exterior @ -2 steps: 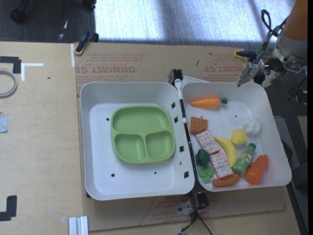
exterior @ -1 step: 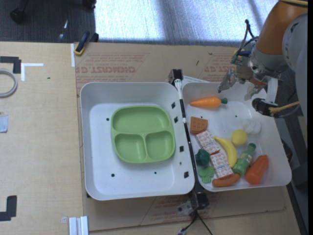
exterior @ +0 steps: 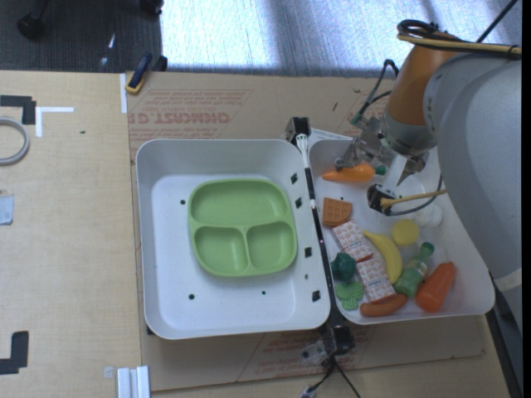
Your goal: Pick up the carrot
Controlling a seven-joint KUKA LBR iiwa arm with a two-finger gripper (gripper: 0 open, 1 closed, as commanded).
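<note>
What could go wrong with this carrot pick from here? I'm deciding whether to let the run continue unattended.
1. The tool sits right by the carrot, near the right bin's far wall; a small offset could push the carrot against the wall instead of gripping it.
2. The waffle lies just below the carrot and may get knocked.

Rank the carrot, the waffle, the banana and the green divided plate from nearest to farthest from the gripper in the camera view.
Measured from the gripper:
1. Carrot, right beside it at the right bin's far end.
2. Waffle, just below the carrot.
3. Banana, mid right bin.
4. Green divided plate, in the left bin.
</note>
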